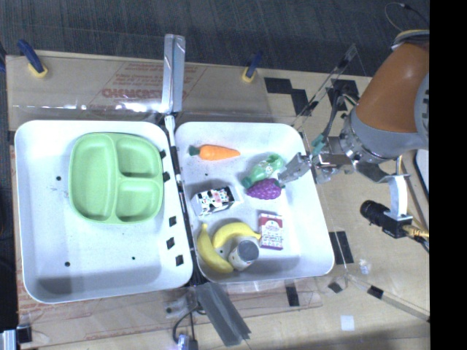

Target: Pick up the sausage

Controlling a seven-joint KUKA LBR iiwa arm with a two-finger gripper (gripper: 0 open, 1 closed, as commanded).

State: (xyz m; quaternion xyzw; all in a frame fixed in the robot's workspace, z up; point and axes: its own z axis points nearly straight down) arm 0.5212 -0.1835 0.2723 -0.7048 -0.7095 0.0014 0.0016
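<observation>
Right bin [310, 217]: claw [294, 169] low beside grapes [264, 189], arm slanting in.

The light is bright and even, coming from above. The two white bins [44, 268] are almost overexposed, with soft grey shadows along their inner walls. The clear sheet [109, 93] behind them shows glare. The picture is a little soft, and small labels are unreadable.

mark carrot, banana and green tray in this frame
carrot [219, 152]: camera view, middle of its orange body.
banana [232, 232]: camera view, top of the yellow curve.
green tray [117, 177]: camera view, ridge where its three compartments meet.
</observation>
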